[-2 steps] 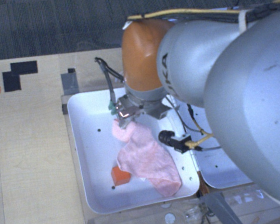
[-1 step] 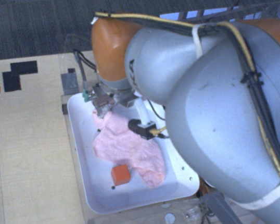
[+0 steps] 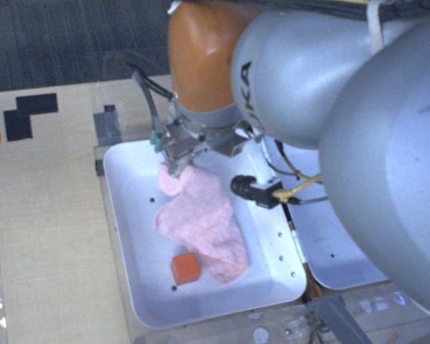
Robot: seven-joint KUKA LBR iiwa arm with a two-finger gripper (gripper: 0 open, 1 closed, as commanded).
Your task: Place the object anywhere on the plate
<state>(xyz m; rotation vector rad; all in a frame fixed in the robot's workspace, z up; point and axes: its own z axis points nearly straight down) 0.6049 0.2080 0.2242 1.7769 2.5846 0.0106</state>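
End effector (image 3: 175, 164) lowered onto the crumpled pink cloth (image 3: 203, 222) in the left shallow white bin (image 3: 133, 245).
Whether it is clamped cannot be told; a secure grasp is judged needed next, the small orange block (image 3: 186, 268) left aside.

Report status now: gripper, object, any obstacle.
Gripper at top end of crumpled pink cloth, grip unclear. Small orange block beside cloth in left white bin.
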